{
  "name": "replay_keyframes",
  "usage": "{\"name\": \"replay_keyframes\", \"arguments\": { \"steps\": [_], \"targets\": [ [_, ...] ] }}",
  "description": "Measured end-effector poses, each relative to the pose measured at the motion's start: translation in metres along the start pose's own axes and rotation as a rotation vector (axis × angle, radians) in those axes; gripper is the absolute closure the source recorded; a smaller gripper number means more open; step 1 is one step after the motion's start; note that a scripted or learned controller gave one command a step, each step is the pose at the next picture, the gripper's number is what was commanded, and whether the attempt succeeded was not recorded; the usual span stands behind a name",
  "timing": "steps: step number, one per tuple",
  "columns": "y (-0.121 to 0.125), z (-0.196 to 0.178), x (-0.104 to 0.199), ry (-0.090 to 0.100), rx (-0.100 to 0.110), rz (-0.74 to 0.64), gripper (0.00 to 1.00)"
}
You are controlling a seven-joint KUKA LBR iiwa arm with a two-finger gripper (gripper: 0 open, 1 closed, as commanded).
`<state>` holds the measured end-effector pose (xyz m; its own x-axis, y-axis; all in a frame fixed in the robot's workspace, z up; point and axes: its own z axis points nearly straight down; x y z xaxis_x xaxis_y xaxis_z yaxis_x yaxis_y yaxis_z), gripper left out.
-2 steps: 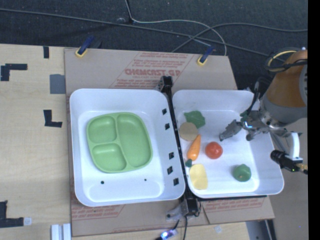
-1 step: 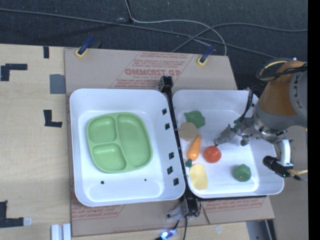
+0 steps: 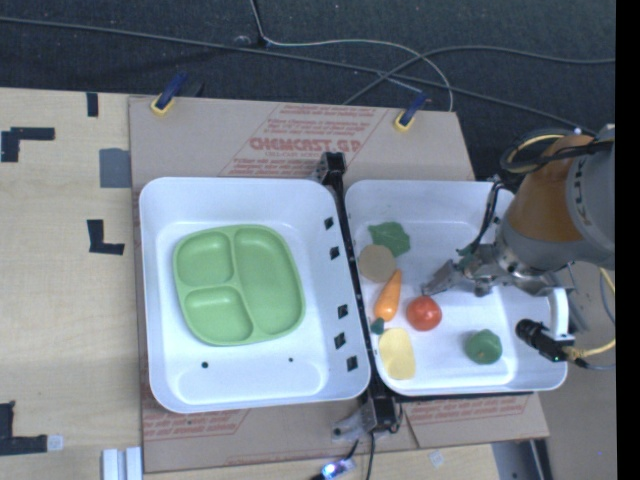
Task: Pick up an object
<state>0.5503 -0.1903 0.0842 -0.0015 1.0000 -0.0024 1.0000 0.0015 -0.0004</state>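
Right bin (image 3: 440, 200), approach stage. The gripper (image 3: 432, 286) hovers just above and right of the red tomato (image 3: 424, 313); whether it is open or shut cannot be told. A clean pick probably requires descending centred on the tomato. The carrot (image 3: 389, 295) lies close left, the yellow piece (image 3: 396, 353) nearer, crowding it. The green divided plate (image 3: 238, 283) occupies the left bin (image 3: 160, 268).

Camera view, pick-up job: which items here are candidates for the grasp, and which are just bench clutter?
Part of the job:
gripper, over the right bin
tomato, nearest the gripper
carrot
yellow piece
tan round piece
green leafy piece
green pepper

Just lying about:
green divided plate in the left bin
yellow clamps
cables
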Motion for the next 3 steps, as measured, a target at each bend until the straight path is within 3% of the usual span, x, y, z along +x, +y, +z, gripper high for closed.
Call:
{"name": "replay_keyframes", "arguments": {
  "steps": [1,3],
  "targets": [
    [0.001,-0.012,0.000,-0.002,-0.004,0.000,1.00],
    [0.000,-0.119,-0.003,0.001,-0.006,0.000,1.00]
  ]
}}
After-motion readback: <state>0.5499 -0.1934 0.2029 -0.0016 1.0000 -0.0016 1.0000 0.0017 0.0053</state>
